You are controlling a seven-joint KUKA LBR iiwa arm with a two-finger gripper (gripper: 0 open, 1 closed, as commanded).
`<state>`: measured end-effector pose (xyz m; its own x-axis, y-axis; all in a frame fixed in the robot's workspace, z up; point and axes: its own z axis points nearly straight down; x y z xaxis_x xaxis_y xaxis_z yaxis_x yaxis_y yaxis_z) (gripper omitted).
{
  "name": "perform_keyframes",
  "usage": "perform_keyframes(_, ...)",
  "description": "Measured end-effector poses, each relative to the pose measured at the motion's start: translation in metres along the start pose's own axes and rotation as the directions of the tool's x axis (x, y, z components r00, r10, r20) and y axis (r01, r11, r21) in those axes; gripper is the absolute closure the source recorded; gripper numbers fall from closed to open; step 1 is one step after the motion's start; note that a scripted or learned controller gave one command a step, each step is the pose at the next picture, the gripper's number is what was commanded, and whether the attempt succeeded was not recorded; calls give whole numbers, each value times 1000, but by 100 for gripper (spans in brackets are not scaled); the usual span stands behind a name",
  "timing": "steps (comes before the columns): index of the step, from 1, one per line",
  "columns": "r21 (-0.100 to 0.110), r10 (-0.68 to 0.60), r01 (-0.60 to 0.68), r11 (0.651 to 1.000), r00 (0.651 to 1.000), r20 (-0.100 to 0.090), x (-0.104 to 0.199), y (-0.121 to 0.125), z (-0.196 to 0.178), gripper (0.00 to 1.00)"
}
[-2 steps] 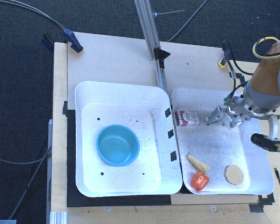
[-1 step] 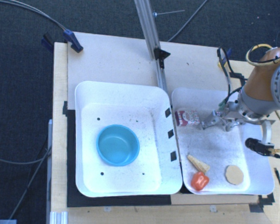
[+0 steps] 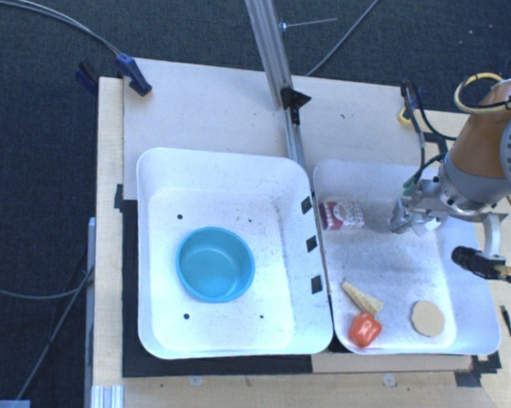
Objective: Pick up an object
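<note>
Left bin (image 3: 153,176): one blue bowl (image 3: 215,264).
Right bin (image 3: 482,332): one red-and-white can (image 3: 341,215) on its side near the far-left corner; a tan wedge (image 3: 361,297), a red pepper (image 3: 364,330) and a tan disc (image 3: 427,318) along the near edge.
Gripper (image 3: 406,221): low over the far part of the right bin, beside the can and apart from it; we see nothing in it, and whether it is spread we cannot tell.
Step, as we judge: approach, nothing yet taken. Next calls for centring over one item, likely the can, then descending.
</note>
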<state>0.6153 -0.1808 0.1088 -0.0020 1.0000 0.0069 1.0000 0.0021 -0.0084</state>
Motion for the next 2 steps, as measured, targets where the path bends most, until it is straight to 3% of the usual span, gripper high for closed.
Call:
perform_keyframes(1,-20,1,0,1000,1000,9,-5,7,-66,100)
perform_keyframes(2,-18,0,0,1000,1000,8,-2,5,-133,100)
